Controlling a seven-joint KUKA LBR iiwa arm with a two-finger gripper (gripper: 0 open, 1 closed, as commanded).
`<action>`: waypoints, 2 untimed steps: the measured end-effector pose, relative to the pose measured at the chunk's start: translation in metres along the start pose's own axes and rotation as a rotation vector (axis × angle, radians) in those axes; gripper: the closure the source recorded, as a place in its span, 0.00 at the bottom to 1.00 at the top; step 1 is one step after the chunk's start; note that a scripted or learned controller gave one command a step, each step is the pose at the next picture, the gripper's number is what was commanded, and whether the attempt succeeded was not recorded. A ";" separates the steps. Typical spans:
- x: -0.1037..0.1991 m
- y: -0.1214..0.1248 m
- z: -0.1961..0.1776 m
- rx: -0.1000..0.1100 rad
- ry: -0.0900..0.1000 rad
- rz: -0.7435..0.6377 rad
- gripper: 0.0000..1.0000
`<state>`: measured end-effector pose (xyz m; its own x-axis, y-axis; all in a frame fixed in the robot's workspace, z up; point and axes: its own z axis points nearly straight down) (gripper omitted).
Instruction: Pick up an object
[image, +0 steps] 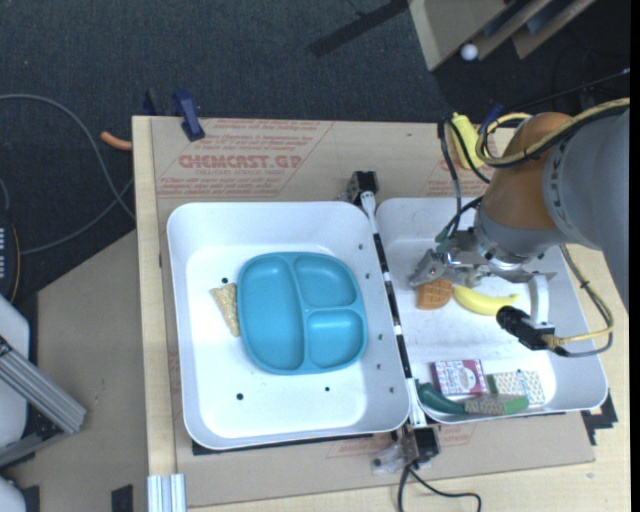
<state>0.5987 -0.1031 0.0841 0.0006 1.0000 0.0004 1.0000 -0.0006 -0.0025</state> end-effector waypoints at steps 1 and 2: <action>-0.004 0.032 -0.015 -0.004 -0.001 -0.001 0.00; 0.005 -0.014 0.000 0.000 0.001 0.000 0.00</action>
<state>0.5846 -0.0982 0.0840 0.0009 1.0000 0.0010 1.0000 -0.0009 -0.0025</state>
